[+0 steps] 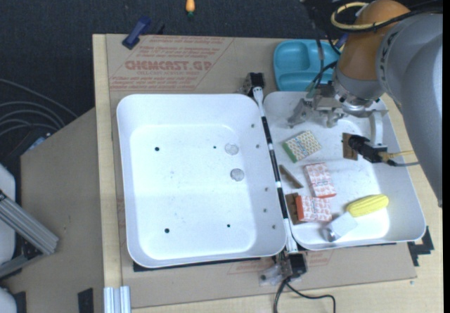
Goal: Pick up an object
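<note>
The arm [415, 58] presents as a thick, rounded housing in smooth light grey, its surface matte and free of visible markings. Above the wrist sits a bulbous orange band [369, 41], glossy, with a soft highlight across its upper face. Below the band a grey ring leads into a pale metallic wrist flange. The gripper [316, 111] is built of bare grey metal parts, angular and plate-like, with darker recesses between them. Thin dark cables run along the wrist beside the orange band, and a yellowish cable loop [348, 15] lies against its upper edge. Screws and labels are too small to make out.
</note>
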`<state>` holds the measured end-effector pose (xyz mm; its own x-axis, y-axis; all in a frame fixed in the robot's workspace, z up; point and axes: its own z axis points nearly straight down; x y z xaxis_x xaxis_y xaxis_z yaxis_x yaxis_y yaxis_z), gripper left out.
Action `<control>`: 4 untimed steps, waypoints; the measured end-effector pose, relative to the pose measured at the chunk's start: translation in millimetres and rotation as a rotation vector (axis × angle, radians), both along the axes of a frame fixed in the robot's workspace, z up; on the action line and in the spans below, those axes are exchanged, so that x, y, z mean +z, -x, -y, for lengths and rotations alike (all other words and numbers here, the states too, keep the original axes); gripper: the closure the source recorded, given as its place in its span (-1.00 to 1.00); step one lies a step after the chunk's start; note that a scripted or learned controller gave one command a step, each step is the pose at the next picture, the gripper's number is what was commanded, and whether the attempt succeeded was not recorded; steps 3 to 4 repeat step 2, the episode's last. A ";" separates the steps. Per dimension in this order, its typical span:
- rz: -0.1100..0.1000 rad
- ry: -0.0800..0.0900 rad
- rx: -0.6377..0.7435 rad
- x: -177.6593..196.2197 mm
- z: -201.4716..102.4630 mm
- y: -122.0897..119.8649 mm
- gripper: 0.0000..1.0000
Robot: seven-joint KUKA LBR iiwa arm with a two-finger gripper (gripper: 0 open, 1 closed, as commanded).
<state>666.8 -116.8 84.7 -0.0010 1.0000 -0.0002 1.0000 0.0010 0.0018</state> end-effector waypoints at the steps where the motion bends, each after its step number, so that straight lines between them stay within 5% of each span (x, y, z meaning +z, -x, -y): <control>1: -0.004 -0.001 -0.002 21.7 -7.8 67.4 -1.00; 2: -0.004 -0.001 -0.002 16.7 -11.8 147.2 -1.00; 4: -0.004 -0.001 -0.002 16.7 -11.8 147.2 -1.00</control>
